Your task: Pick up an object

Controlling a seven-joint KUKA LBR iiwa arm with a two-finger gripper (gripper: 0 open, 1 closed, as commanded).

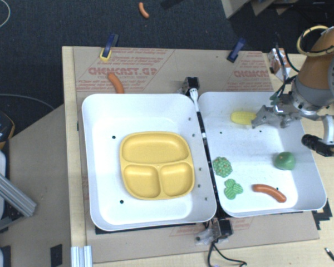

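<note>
My gripper (271, 121) is low over the far part of the right bin (250, 143), and it looks open with nothing between its fingers. A flat yellow piece (242, 117) lies just to its left, close to the left finger (259, 119) but outside the gap. Nearer the front of this bin lie a round green piece (285, 161), an orange sausage (269, 192), a green broccoli floret (222, 166) and a green leafy piece (232, 189).
The left bin (100, 149) holds a yellow divided plate (156, 164). An orange sausage (116, 83) lies on the bench behind it, and another (143, 9) on the dark floor. Blue clamps (108, 46) (236, 50) grip the bench's far edge.
</note>
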